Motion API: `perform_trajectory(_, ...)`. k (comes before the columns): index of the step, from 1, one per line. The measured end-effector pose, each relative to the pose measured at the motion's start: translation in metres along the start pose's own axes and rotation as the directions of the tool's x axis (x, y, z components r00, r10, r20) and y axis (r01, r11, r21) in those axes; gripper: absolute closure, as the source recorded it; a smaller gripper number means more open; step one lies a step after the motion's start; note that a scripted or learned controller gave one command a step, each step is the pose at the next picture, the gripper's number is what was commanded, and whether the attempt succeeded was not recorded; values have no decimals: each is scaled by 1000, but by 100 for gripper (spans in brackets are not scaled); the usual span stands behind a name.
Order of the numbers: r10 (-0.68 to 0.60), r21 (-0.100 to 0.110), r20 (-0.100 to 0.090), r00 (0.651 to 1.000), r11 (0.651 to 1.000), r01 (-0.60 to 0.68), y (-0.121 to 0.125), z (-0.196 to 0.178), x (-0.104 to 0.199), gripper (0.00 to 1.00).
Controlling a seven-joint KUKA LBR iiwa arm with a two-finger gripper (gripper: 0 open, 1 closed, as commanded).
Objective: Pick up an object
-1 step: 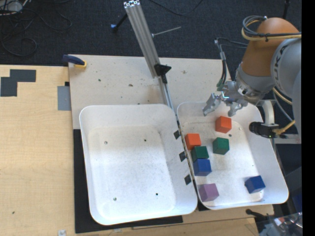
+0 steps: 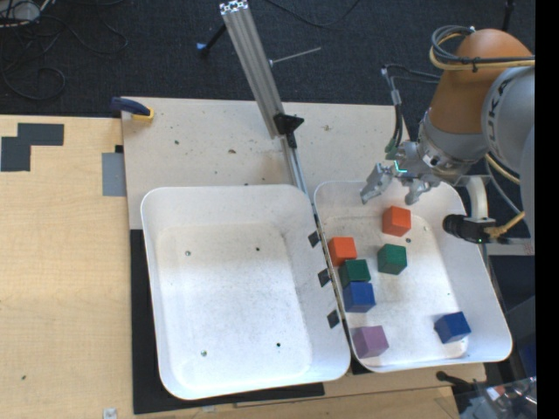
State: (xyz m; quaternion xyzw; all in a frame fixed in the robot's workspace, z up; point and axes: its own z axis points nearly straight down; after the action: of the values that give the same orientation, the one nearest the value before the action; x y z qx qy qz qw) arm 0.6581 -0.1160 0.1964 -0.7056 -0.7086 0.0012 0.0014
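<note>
- The hand (image 2: pixel 394 184) hangs over the far end of the right bin (image 2: pixel 489 317), its two fingers spread apart with nothing between them.
- Just near of the hand an orange-red cube (image 2: pixel 396 220) sits on the bin floor, apart from the fingers.
- Further toward me in that bin lie a dark green cube (image 2: pixel 392 257), an orange cube (image 2: pixel 341 249) hard against the left wall, another green cube (image 2: pixel 355 271) touching it, and a blue cube (image 2: pixel 359 296) just near of that.
- A purple cube (image 2: pixel 370 340) sits at the near left corner and a second blue cube (image 2: pixel 452 326) at the near right.
- The left bin (image 2: pixel 166 225) is white with small dark specks on its floor.
- Both bins rest on a pale, speckled worktop (image 2: pixel 210 138); a light wooden board (image 2: pixel 61 260) with grey patches lies to the left.
- A slanted aluminium rail (image 2: pixel 253 59) rises from between the bins toward the far side.
- A small blue and yellow object (image 2: pixel 132 107) lies at the worktop's far left corner.
- Beyond is dark carpet (image 2: pixel 131 33) strewn with cables.
</note>
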Motion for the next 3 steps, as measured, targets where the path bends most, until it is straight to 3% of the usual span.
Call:
perform_trajectory(2,-1,4,0,1000,1000,1,7,105,-1,0)
perform_trajectory(3,-1,1,0,1000,1000,1,7,106,0,0)
